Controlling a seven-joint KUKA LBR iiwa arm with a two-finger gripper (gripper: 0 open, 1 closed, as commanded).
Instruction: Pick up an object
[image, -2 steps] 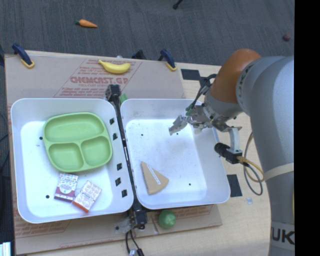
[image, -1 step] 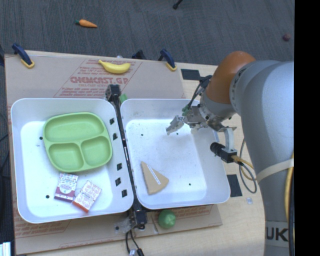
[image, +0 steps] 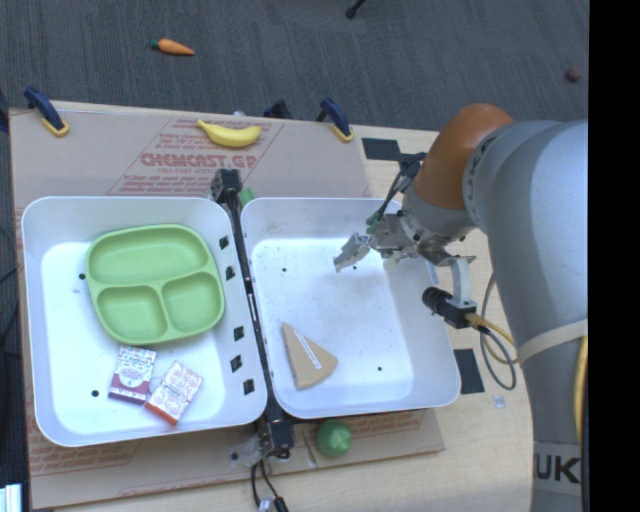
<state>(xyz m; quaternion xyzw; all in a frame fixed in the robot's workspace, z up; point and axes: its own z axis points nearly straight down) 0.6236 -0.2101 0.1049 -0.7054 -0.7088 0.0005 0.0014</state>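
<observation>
— What is cut off or hidden?
— The arm (image: 540, 260) is cut by the right and bottom edges; the right bin's far corner (image: 405, 215) is covered by it.
— And the gripper (image: 352, 253)?
— Its finger spacing cannot be made out.

Two white bins (image: 40, 300); one green tray (image: 153, 280); two packets (image: 133, 373); one wedge (image: 305, 357); one banana (image: 229, 131); one carrot (image: 174, 46); one green ball (image: 334, 437).
</observation>
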